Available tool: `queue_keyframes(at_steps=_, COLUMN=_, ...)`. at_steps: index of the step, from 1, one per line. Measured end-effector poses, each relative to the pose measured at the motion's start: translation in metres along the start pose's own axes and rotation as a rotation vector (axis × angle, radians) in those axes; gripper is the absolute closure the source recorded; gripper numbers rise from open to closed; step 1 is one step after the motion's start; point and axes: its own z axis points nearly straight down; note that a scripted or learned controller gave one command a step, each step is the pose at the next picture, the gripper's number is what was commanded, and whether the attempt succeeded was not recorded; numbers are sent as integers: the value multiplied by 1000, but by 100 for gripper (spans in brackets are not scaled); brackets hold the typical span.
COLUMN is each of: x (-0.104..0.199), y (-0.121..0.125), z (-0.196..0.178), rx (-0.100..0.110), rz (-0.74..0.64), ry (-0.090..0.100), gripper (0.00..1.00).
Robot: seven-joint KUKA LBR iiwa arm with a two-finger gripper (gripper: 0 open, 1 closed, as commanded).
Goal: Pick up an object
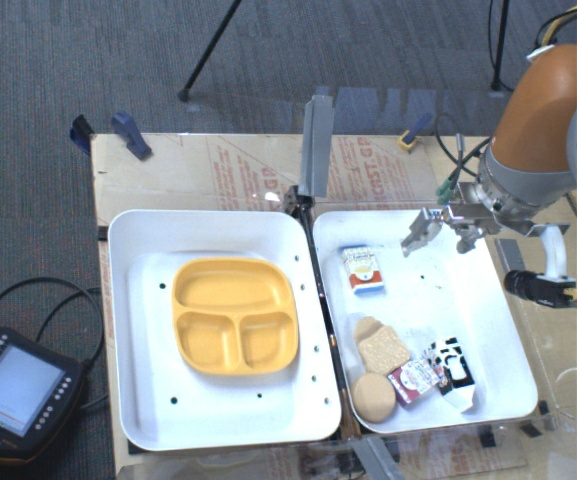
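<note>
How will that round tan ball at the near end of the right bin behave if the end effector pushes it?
The ball looks round and smooth, so it will probably roll rather than slide. It rests against the cracker and the bin wall, which may stop it quickly. It could slip from a shallow pinch.

Red print on cardboard sheet (368, 173) under bins, mirrored, possibly "ULINE"; otherwise nothing legible.

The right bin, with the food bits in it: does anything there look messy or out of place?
Nothing looks spilled or broken. In the right bin, the cracker, round bun, red packet and black-and-white packet lie crowded in the near corner, some touching or overlapping. The small carton lies apart, flat.
</note>
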Motion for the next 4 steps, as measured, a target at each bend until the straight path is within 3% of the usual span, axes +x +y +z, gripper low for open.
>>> queue_keyframes(at_steps=1, x=30, y=30, z=67, rx=1, rz=-12, ry=0, gripper=0)
queue_keyframes(at_steps=2, x=28, y=47, z=157, rx=-1, rz=-160, ry=0, gripper=0)
queue_keyframes(at_steps=3, x=27, y=47, z=148, rx=0, rz=-157, ry=2, gripper=100)
queue_keyframes(at_steps=4, x=84, y=48, z=57, rx=-3, rz=-173, ry=-1, gripper=100)
